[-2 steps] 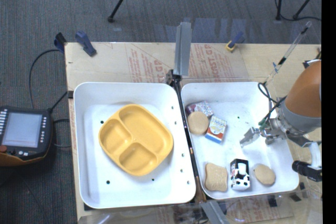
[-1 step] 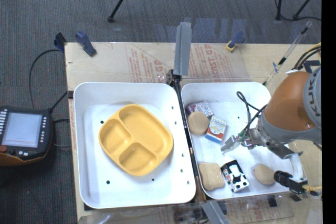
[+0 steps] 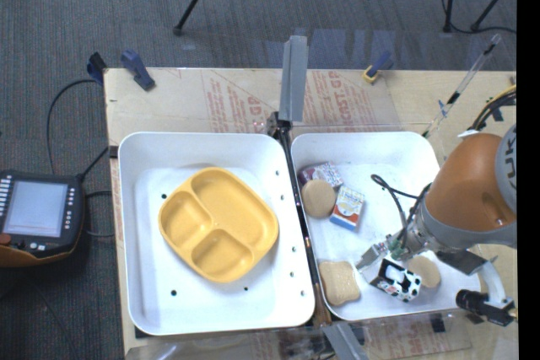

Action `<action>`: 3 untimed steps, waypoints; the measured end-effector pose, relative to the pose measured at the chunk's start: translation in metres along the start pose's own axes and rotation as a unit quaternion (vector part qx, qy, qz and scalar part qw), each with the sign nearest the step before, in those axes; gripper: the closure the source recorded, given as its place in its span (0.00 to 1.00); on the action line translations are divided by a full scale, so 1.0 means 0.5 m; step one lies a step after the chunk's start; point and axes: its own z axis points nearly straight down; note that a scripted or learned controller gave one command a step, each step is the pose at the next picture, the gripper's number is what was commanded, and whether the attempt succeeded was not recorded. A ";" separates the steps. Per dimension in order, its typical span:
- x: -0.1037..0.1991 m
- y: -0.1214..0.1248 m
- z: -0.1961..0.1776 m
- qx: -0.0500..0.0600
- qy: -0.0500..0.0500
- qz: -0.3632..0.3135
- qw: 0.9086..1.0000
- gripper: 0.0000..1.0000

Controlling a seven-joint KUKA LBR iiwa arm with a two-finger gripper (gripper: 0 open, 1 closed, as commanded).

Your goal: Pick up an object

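The gripper (image 3: 391, 253) of the grey-and-orange arm (image 3: 468, 190) hangs low over the near right part of the right bin (image 3: 396, 146), just above a black-and-white patterned object (image 3: 398, 281).

Whether anything is grasped cannot be told from this angle. The patterned object lies on the bin floor between a tan bread-shaped piece (image 3: 339, 282) to its left and a pale round piece (image 3: 426, 271) to its right. Farther back in the same bin sit a round tan cookie-like item (image 3: 319, 198), a small blue-and-white carton (image 3: 348, 207) beside it, and a dark wrapped packet (image 3: 322, 174) near the divider. The left bin (image 3: 143, 156) holds a yellow compartment tray (image 3: 218, 222). A handheld control pendant (image 3: 38, 215) rests on the floor at far left.
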 end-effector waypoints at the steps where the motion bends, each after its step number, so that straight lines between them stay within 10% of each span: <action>1: -0.176 0.121 0.016 0.008 0.003 0.033 0.999 0.00; 2: -0.174 0.122 -0.002 0.009 0.004 0.032 0.999 1.00; 3: -0.174 0.121 -0.001 0.009 0.005 0.032 0.999 0.00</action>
